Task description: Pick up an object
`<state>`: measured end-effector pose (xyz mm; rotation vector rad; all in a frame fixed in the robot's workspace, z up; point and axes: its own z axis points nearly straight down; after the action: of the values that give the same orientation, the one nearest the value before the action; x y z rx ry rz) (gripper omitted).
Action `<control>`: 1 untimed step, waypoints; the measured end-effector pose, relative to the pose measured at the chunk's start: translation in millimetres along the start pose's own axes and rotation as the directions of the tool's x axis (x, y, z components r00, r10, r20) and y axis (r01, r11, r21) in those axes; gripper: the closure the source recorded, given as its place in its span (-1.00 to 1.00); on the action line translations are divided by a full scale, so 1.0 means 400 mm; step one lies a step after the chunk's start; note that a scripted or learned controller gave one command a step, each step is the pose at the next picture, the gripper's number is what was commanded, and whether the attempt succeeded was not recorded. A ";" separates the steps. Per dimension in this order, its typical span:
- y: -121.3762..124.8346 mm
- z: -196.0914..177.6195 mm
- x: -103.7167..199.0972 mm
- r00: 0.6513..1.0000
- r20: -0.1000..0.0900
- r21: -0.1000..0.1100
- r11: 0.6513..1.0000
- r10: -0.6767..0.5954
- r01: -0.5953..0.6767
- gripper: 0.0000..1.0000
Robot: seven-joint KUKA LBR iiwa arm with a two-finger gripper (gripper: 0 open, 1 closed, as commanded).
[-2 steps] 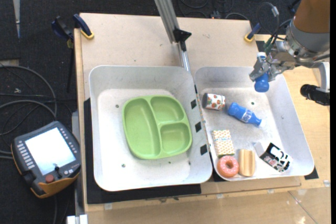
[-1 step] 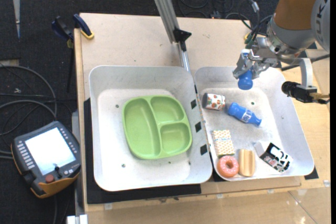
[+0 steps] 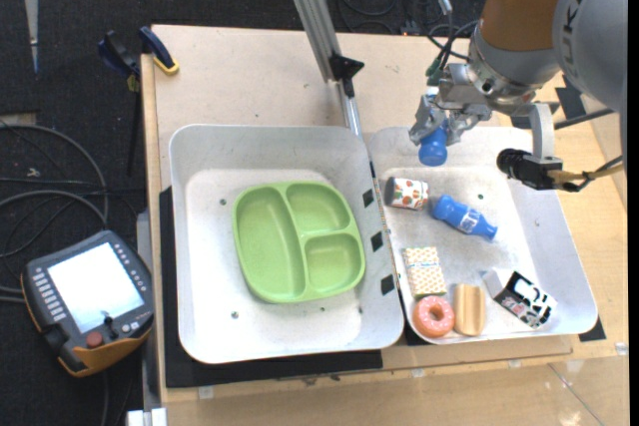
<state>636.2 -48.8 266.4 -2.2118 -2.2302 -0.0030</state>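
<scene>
My gripper (image 3: 435,137) hangs over the far left corner of the right bin (image 3: 569,259), raised above its floor. A small round blue object (image 3: 432,153) sits between the fingertips, and the fingers are shut on it. On the bin floor lie a small printed can (image 3: 406,193), a blue bottle (image 3: 463,216) on its side, a checkered waffle (image 3: 423,269), a pink donut (image 3: 433,315), a tan bread roll (image 3: 468,308) and a black-and-white packet (image 3: 524,299).
The left bin (image 3: 200,214) holds a green divided plate (image 3: 300,239). A slanted metal pole (image 3: 310,0) comes down to the bins' shared far edge. A teach pendant (image 3: 88,299) lies left of the bench.
</scene>
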 end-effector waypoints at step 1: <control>-0.001 0.039 0.137 1.000 0.000 0.003 1.000 0.000 0.000 1.00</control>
<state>635.4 6.1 251.1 -2.2102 -2.2287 0.0010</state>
